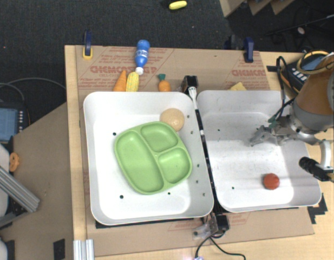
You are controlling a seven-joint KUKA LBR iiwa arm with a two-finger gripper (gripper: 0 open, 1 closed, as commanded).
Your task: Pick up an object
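The end effector (260,136) hangs over the right bin (237,196) near its middle, its thin fingers spread apart with nothing between them. The likeliest target, a small red ball (271,181), lies on that bin's floor at about five o'clock from the end effector and well apart from it.

The main risk, as I judge it, is a closure on bare plastic — the fingers are not above the ball, so a straight descent from here would miss. The ball is also round and the bin floor smooth; a glancing finger could send it rolling toward the near wall.

The left bin (96,145) holds a green divided plate (151,157) with a beige ball (172,118) touching its one o'clock edge. At twelve o'clock, on the brown cardboard tabletop (221,69) beyond the bins, lie a corn cob (132,81), a carrot (120,82), a small bottle (141,54) and another small carrot (164,84). The floor around is dark carpet (37,15) with cables.
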